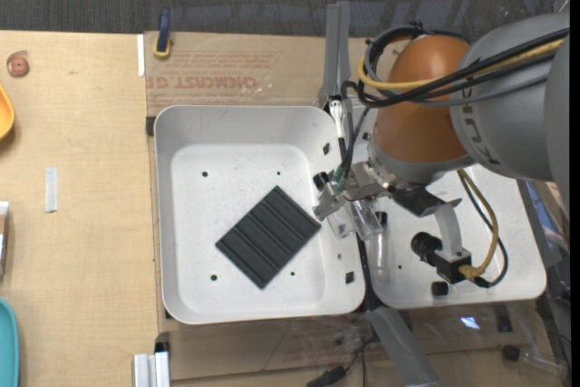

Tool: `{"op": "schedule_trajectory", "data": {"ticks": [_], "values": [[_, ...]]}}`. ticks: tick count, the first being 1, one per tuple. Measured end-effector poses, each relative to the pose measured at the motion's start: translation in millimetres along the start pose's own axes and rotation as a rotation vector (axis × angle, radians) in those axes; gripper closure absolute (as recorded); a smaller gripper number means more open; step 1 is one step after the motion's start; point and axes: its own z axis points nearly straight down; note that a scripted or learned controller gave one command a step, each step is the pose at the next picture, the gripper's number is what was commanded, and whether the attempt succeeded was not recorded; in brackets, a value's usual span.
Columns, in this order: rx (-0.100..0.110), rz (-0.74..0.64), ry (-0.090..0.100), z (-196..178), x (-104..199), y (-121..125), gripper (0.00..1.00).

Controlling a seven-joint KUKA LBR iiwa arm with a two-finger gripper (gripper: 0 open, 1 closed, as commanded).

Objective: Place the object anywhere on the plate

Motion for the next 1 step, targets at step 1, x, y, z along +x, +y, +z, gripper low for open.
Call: {"op": "schedule_trajectory", "data": {"ticks": [1], "values": [[-0.002,-0.059,-0.001,-51.9,89.2,8.1,1.0]]}}
